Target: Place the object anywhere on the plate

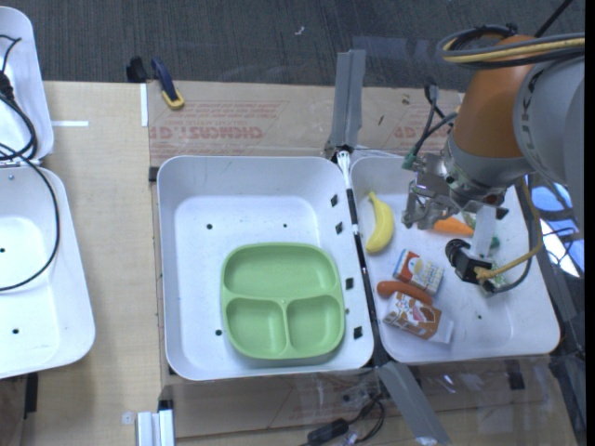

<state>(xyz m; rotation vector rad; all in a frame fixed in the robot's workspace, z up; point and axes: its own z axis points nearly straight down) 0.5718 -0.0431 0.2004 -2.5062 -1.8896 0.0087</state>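
Over the right bin, the two-finger gripper (pixel 420 214) hovers, how far its claw is open I cannot tell, curved yellow banana (pixel 377 222) just left, lying lengthwise up-down, green compartmented plate (pixel 282 301) waiting in the left bin.

Even, bright overhead light is filling the scene, and the white bins (pixel 177 249) are glaring slightly along their rims. Soft shadows are falling under the plate (pixel 282 300) and beside the banana (pixel 378 223). The arm (pixel 507 100) is looking slightly soft, and the floor beyond the surface (pixel 93 119) is staying dark.
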